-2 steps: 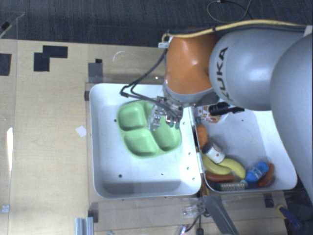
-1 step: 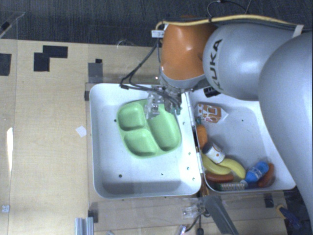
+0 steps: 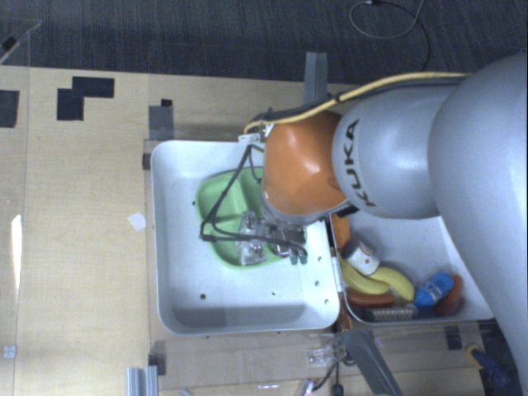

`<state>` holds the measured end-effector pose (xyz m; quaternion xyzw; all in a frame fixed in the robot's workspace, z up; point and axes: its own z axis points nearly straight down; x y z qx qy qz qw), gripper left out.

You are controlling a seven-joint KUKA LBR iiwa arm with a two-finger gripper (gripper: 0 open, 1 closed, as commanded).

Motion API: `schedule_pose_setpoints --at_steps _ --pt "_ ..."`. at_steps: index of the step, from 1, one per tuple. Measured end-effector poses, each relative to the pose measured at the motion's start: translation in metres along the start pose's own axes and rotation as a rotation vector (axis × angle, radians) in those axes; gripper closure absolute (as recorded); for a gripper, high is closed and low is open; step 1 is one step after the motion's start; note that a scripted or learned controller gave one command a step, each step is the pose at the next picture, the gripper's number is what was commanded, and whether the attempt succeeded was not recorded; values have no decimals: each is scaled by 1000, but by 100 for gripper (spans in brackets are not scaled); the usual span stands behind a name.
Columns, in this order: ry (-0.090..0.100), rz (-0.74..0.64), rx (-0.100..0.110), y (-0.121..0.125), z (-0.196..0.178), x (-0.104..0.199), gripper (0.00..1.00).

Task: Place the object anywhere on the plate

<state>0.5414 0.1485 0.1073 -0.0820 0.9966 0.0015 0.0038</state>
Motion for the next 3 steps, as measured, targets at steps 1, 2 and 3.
schedule_pose_setpoints --at_steps 1,2,3 --pt "-10 1 0 -1 -2 -3 0" --pt "-4 79 2 -76 -80 -18 0" --pt "-15 82 -1 -74 -93 -21 100"
